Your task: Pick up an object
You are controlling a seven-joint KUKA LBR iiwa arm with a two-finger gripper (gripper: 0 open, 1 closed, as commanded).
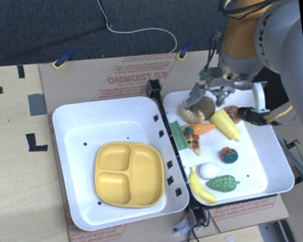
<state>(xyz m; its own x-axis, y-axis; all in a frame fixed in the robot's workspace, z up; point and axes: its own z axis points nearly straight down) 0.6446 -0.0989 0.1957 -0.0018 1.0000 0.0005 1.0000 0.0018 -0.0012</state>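
Note:
My gripper (210, 97) hangs over the far end of the right bin (265, 156), open, its two grey fingers spread apart. Just below and between them lies a brown rounded object (203, 108), resting against a tan piece (191, 117); I cannot tell whether the fingers touch it. Near it lie a yellow corn-like piece (226, 124), an orange carrot (203, 129) and a green cucumber (178, 136). Toward the front are a red and green fruit (229, 155), a white egg (208, 170), a green bumpy fruit (222, 183) and a banana (199, 187).
The left bin (76, 132) holds a yellow divided plate (129, 173). The grey arm with its orange band (243, 21) comes in from the upper right. A white cable (135, 29) runs across the dark floor behind the bench.

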